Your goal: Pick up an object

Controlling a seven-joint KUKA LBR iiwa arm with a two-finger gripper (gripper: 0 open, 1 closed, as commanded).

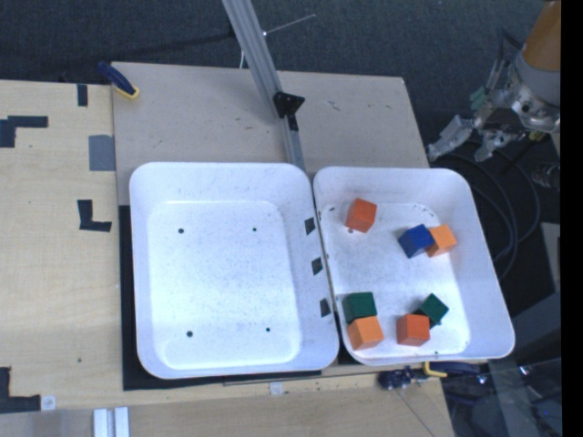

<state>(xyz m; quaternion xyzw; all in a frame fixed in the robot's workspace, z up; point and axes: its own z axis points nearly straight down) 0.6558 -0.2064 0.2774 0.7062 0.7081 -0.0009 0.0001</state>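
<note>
**Two bins on the tabletop, blocks in the right bin, arm held off to the side**

The pale wooden tabletop (209,116) carries two shallow white bins side by side. The left bin (219,176) and the right bin (455,185) touch along their inner rims. Seven small blocks lie in the right bin: an orange block (361,215) near the far rim; a blue block (415,240) touching a light orange block (442,239); a dark green block (360,305) touching an orange block (366,331); and a red-orange block (413,329) beside a small green block (434,309). The arm enters at upper right. Its gripper (475,133) hangs beyond the right bin's far corner, fingers spread apart, nothing between them.
</note>
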